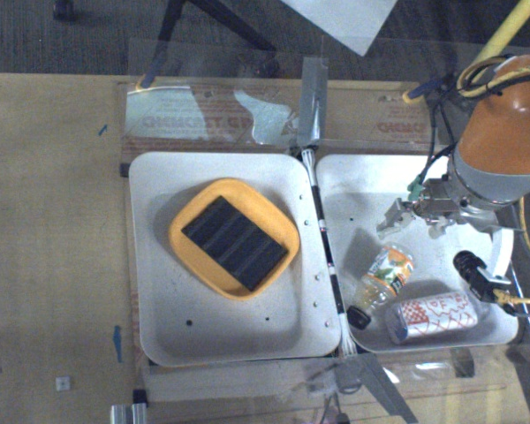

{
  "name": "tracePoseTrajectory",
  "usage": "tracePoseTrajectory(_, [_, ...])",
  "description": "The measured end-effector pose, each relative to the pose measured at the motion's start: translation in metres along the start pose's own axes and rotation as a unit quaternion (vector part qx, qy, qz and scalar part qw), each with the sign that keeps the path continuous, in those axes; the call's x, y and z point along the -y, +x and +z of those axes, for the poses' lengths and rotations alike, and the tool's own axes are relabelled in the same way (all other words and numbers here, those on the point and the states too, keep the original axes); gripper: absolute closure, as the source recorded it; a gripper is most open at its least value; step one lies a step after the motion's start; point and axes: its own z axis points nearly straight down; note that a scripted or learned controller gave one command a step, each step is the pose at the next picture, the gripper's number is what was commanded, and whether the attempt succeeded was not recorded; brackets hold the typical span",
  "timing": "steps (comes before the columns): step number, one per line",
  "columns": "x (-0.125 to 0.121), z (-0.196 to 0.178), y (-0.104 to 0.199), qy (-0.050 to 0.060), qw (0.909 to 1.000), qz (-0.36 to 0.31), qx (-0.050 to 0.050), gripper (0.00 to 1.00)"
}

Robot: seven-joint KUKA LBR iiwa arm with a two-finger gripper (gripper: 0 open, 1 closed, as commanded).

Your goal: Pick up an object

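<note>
1. My gripper [405, 216] hangs over the far half of the right bin [353, 177]. Fingers look parted a little, nothing between them.
2. Nearest candidate: the small bottle [382, 283] with the orange label, lying on the bin floor near-left of my fingers, apart from them. Its long axis runs on a diagonal, black cap toward the near-left corner.
3. The red-and-white can [431, 315] lies just beside the bottle, nearer the front wall, long axis roughly left-right.
4. The yellow tray [234, 248] with dark insert sits in the left bin [159, 325], well apart.
5. Judgement: descend toward the bottle, turn the wrist so my fingers close across its diagonal.
</note>
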Motion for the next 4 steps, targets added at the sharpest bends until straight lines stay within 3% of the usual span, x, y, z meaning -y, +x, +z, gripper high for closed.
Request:
tracePoseTrajectory(1, [-0.001, -0.010, -0.001, -0.001, 1.0000, 0.001, 0.000, 1.00])
tracePoseTrajectory(2, [-0.001, -0.010, -0.001, -0.001, 1.0000, 0.001, 0.000, 0.00])
tracePoseTrajectory(3, [0.008, 0.121, -0.029, -0.003, 1.0000, 0.007, 0.001, 0.00])
tracePoseTrajectory(4, [-0.002, 0.126, -0.073, -0.006, 0.9994, 0.033, 0.001, 0.00])
